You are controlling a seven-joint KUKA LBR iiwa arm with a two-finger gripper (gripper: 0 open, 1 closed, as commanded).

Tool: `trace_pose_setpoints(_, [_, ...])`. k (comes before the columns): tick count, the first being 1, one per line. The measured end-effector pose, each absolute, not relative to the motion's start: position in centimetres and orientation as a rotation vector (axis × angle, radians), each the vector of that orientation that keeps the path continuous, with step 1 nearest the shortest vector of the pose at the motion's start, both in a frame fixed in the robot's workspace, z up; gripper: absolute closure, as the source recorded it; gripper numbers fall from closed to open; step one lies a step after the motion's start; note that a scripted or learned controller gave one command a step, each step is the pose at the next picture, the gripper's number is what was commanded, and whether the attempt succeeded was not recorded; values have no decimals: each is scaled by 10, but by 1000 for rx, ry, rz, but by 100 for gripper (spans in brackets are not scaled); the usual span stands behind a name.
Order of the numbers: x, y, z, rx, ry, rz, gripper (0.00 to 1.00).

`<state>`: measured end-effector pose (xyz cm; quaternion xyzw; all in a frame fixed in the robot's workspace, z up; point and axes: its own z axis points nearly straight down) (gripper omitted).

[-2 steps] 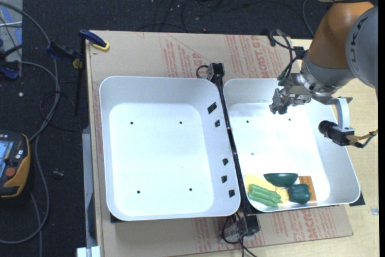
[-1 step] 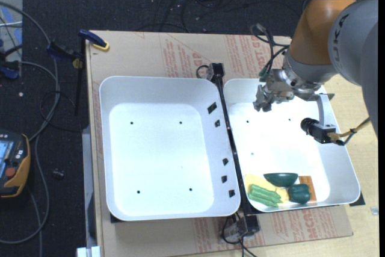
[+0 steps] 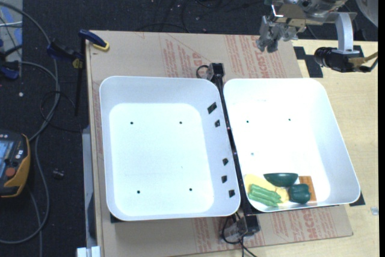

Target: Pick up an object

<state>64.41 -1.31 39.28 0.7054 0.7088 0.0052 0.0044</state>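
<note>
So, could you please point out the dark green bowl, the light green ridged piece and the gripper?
dark green bowl [image 3: 281,178], camera view, its rim.
light green ridged piece [image 3: 264,195], camera view, its middle.
gripper [image 3: 272,43], camera view, between its fingertips.

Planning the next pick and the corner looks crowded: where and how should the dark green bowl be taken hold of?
Probably by the rim of the dark green bowl, on its far edge. Come straight down from above: light green pieces and a green block crowd its near side, while the open floor of the right bin lies beyond it.

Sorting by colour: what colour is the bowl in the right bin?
Dark green, seen in the camera view: the bowl near the right bin's front edge.
</note>
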Motion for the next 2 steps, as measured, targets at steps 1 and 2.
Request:
trace_pose_setpoints(1, [584, 63, 497, 2209, 2227, 17, 100])
trace_pose_setpoints(2, [567, 47, 235, 2228, 2226, -18, 100])
